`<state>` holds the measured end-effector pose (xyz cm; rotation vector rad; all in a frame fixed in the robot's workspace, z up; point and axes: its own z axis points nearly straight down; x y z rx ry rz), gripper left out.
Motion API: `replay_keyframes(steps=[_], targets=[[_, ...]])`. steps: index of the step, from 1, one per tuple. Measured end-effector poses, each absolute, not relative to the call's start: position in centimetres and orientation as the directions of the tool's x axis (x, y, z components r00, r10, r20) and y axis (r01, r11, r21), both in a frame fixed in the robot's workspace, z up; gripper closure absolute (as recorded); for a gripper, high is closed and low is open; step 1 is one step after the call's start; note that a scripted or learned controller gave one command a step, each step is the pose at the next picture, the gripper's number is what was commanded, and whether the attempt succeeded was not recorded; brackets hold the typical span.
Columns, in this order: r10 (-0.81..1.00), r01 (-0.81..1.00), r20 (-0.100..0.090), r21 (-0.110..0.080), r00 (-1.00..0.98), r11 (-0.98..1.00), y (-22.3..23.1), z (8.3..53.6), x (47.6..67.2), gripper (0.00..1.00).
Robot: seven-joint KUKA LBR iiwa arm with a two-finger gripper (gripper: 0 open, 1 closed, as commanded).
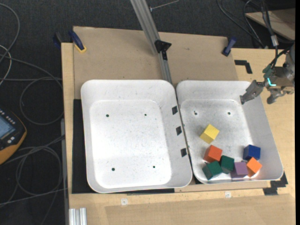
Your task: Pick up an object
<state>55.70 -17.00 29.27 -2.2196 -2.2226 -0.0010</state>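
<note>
I see my gripper [262, 93] at the right edge, over the upper right rim of the right bin [262, 121]. Its fingers are spread and hold nothing. The blocks lie low in that bin, the yellow block [209, 133] apart, so it seems easiest to take.

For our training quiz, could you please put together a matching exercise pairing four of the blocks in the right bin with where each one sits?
Things:
1. yellow block
2. blue block
3. purple block
4. dark green block at the near rim

Places:
A. leftmost of the cluster, just below the red-orange block
B. alone, nearest the bin's middle
C. between a green block and an orange block
D. farthest right, just above the orange block

Pairs: 1-B, 2-D, 3-C, 4-A
</note>
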Motion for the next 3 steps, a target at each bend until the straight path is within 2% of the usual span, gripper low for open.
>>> replay_keyframes(steps=[1, 3], targets=[[1.0, 1.0, 0.001, -0.004, 0.0, 0.0, -16.5, 24.8, 55.1, 0.0], [1.0, 1.0, 0.002, -0.005, 0.0, 0.0, -16.3, 16.2, 55.6, 0.0]])
